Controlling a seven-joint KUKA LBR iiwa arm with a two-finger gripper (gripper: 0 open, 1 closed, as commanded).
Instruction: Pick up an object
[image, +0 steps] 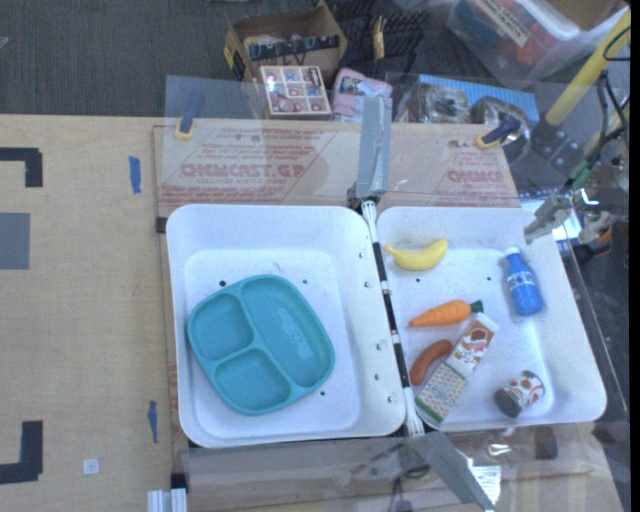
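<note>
My pincer (545, 222) sits at the far right corner of the right bin (590, 375), a grey blur against the clutter behind it; I cannot tell its state from here. The arm behind it is cut off by the right edge, and the wrist (598, 205) is hard to make out among cables and a yellow bar (590, 62).

There are two white bins. The left bin (200, 240) holds one thing: a teal tray (260, 343) with three compartments, lying slightly turned, toward the bin's near left corner.

The right bin holds six things, any of which I could take. One banana (418, 254) lies near the far left corner. One blue bottle (521, 284) lies close to the far right side, nearest my pincer but apart from it. One carrot (444, 313) lies about mid-bin, its green end pointing right. One carton (457, 367) lies flat and slanted below the carrot, its lower end reaching the bin's near edge. One sausage (431, 361) lies just beside the carton's left side, seemingly touching it. One small can (520, 393) lies on its side at the near right corner; its label is too small to read.

Beyond the bins, a clear sheet (250, 170) with red lettering lies flat, held by a clamp (503, 130), and boxes (295, 88) crowd the far edge, their contents indistinct.
</note>
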